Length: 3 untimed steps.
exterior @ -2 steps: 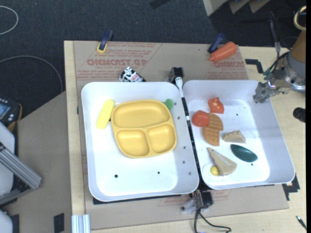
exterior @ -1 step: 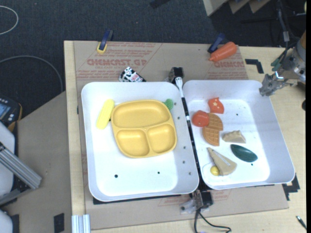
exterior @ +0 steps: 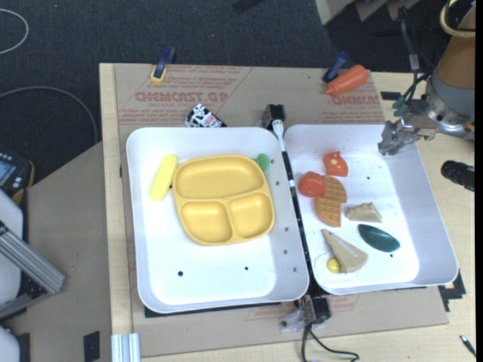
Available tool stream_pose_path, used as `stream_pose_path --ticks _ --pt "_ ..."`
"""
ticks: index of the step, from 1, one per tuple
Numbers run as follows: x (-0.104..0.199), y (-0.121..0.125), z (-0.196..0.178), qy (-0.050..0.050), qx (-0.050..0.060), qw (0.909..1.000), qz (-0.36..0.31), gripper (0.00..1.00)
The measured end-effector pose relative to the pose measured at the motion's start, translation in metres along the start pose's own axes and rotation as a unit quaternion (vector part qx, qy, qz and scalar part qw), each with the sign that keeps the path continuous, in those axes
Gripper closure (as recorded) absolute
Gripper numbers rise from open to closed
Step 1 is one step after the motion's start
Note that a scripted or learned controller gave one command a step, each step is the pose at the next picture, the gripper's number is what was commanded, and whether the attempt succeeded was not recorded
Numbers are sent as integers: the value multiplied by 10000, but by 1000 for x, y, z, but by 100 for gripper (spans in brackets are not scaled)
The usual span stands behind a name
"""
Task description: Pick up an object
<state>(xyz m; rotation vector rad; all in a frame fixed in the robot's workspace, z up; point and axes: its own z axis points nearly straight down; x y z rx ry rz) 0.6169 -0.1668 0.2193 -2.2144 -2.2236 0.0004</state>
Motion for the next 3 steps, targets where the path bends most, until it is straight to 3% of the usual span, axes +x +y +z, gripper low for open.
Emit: stream_pose_path --ticks 1,3 --pt "58 -2 -12 7 -5 10000 -13 100" --pt "168 -11 7 3 6 10000 -10 100"
